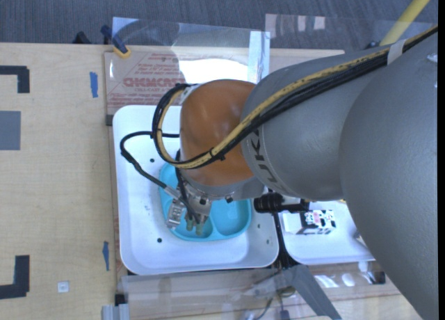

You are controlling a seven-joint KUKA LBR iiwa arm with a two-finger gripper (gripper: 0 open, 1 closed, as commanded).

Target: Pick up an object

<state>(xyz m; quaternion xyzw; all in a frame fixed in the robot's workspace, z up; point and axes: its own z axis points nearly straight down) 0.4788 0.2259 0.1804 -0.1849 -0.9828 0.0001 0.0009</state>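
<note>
A light blue, shallow dish-like object point(233, 220) lies in the left white bin point(139, 242), toward its front. My gripper point(189, 222) hangs straight down over the left half of that blue object, its fingertips low and close to its surface. The grey arm with its orange band point(212, 124) covers most of the bin's middle and back, hiding part of the blue object.
The right bin point(327, 245) holds a small white item with black and pink marks point(318, 220) near its left side. A transparent plastic sheet point(149, 72) stands behind the left bin. Black cables point(139, 162) loop off the wrist over the bin's left part.
</note>
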